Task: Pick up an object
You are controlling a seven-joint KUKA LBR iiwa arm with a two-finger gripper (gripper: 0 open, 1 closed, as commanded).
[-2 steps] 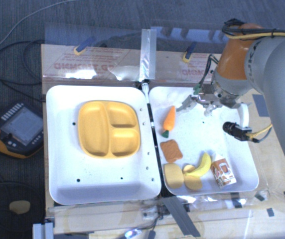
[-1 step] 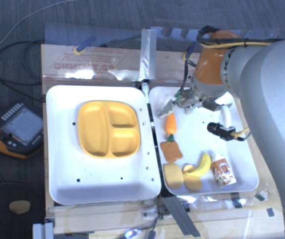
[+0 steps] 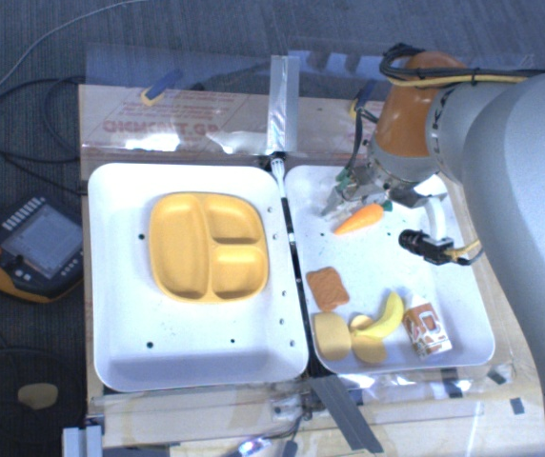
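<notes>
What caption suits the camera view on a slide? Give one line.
Gripper low in the right bin beside the carrot; yellow tray in the left bin.

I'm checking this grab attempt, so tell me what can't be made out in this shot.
- Gripper: too small and blurred against the right bin to read its state.
- Carrot: touching the gripper or merely beside it, unclear.
- Small box: label too small to read.
- Yellow pieces under the banana: partly covered.
</notes>
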